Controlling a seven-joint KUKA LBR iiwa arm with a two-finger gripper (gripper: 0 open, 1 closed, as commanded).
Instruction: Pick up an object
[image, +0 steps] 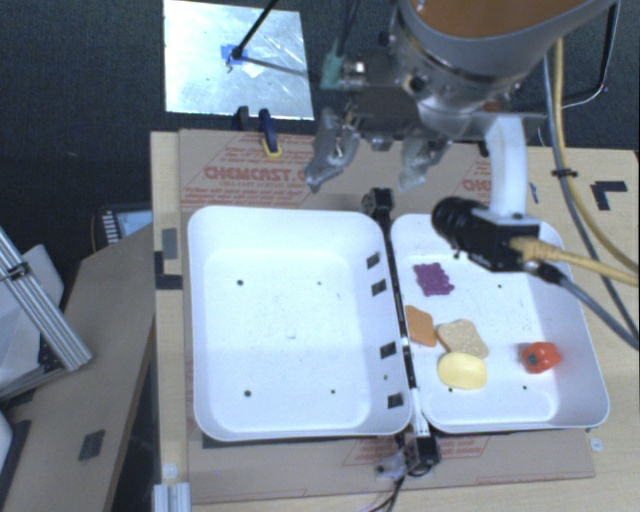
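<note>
Jaws spread, nothing between them; gripper (368, 168) hangs above the bins' far edge. We note the purple piece (434, 279) nearest, in right bin (580, 400); we would centre over it before descending

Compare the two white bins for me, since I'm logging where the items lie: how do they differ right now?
The right bin holds a purple piece, an orange slice, a tan bread piece, a yellow lemon and a red tomato; the left bin shows bare floor with small dark dots. A black device reaches over the right bin's far edge, not the left's. Both are shallow, white and round-cornered.
</note>
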